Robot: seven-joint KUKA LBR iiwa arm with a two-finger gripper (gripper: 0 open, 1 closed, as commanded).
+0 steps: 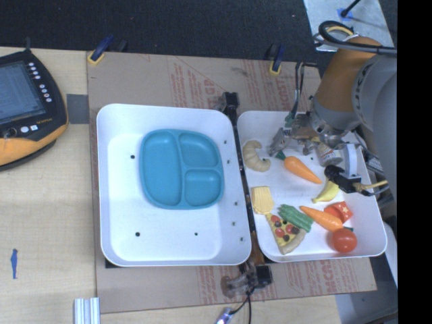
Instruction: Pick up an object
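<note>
now, at the bottom of the frame the desk point(47, 248) is bare wood with a brown sheet under two white bins. the left bin point(111, 181) has a blue tray point(181, 168) with three parts lying in its middle. the right bin point(374, 238) holds the toy food. nearest the bottom edge sit a red tomato point(344, 241) and a pizza slice point(284, 232). just above them lie a green bean pod point(295, 217), an orange carrot point(322, 217) and a red pepper piece point(341, 211) close together. a yellow cheese block point(262, 199) lies by the bin's left wall, and a banana point(327, 192) lies toward the right.

higher up, a second carrot point(302, 169) lies tilted, and a pale cashew-shaped piece point(255, 155) curls in the upper left of that bin. the end effector point(291, 142) is at the top of the right bin, between the pale piece and the second carrot. i cannot tell how its tips are set, and nothing can be seen caught in it.

i think the step in hand is reaching down for a grab, and no toy is picked yet. the next move calls for getting the tips around one toy, likely the second carrot or the pale piece, then squeezing and lifting straight up. the toys are smooth and round, so one could slip out.

far off at the left edge sits an orange control pad point(23, 113).
</note>
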